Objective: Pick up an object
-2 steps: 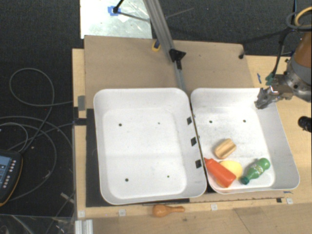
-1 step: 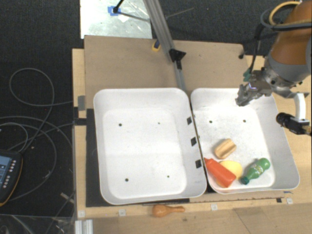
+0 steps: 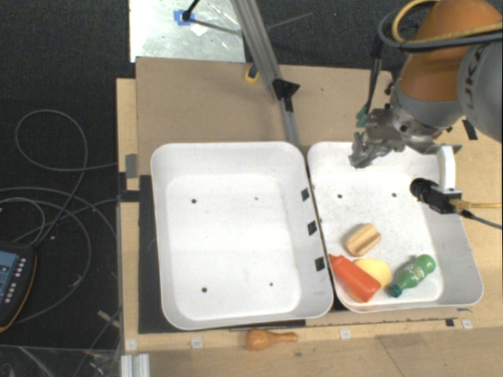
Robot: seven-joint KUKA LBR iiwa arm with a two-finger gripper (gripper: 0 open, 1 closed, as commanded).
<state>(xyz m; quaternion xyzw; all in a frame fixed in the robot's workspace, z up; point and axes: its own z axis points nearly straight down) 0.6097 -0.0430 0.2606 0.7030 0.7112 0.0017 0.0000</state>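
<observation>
On the surface in front of the bins lies one brown pear-shaped item [image 3: 270, 338]. Right bin [image 3: 456, 242], near corner — one carrot [image 3: 353, 280], one lemon [image 3: 376, 271], one green bottle [image 3: 412, 274], one bread roll [image 3: 362, 239]. The end effector [image 3: 364, 155] sits at the bin's far rim; the cluster lies well toward the camera from it. Its opening cannot be told, nothing visibly held. Left bin [image 3: 169, 210]: one.

No text, label, brand, number or sign can be read. The device [image 3: 14, 283] lying beyond the bench's left edge has a lit screen, but its content is too small and blurred to make out.
</observation>
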